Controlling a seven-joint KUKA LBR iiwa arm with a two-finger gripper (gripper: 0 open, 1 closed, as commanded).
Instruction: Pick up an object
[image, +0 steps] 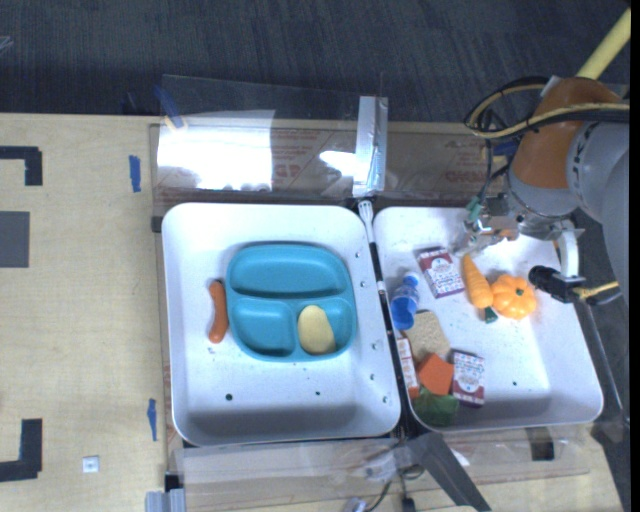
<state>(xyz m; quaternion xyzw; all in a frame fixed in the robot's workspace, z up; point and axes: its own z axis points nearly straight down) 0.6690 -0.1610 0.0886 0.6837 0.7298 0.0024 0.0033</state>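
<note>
The gripper (487, 222) hangs over the right bin (560, 385) at its 12 o'clock edge; whether it is apart or together cannot be told. At the gripper's 6 o'clock lies a carrot (477, 283), with an orange pumpkin (513, 296) touching the carrot's 3 o'clock side. The left bin (190, 390) holds a blue tray (262, 300).

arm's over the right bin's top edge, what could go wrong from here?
Gripper sits near the right bin's back rim, so a descent may clip the wall. The carrot lies against the orange pumpkin, so a grasp could nudge both. Lower-left items, including the orange block and small packet, are crowded; a grab there may catch two.
</note>
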